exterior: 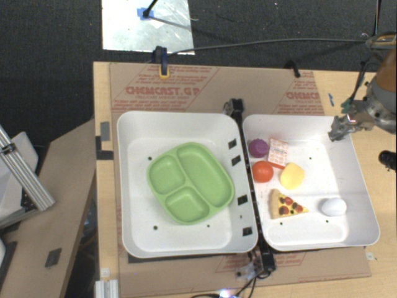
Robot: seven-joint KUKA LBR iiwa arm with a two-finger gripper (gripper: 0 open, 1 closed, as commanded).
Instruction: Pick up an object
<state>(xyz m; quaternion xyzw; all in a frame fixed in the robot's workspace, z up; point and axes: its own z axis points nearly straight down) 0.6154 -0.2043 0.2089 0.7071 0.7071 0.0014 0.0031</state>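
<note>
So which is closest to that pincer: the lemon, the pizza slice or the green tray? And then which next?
From the pincer at the right bin's far right corner:
1. Lemon, middle of the right bin.
2. Pizza slice, nearer the front of that bin.
3. Green tray, over in the left bin.

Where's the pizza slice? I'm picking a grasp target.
The pizza slice lies in the right bin, near its front left, just below the tomato and lemon, left of the white egg.

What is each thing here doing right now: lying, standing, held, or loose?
Green three-compartment plastic plate: lying flat in the left white bin.
Purple toy onion: loose in the right white bin.
Red toy tomato: loose.
Yellow toy lemon: loose.
Toy pizza slice: flat.
White egg: loose.
Gripper: above the bin's edge.
</note>
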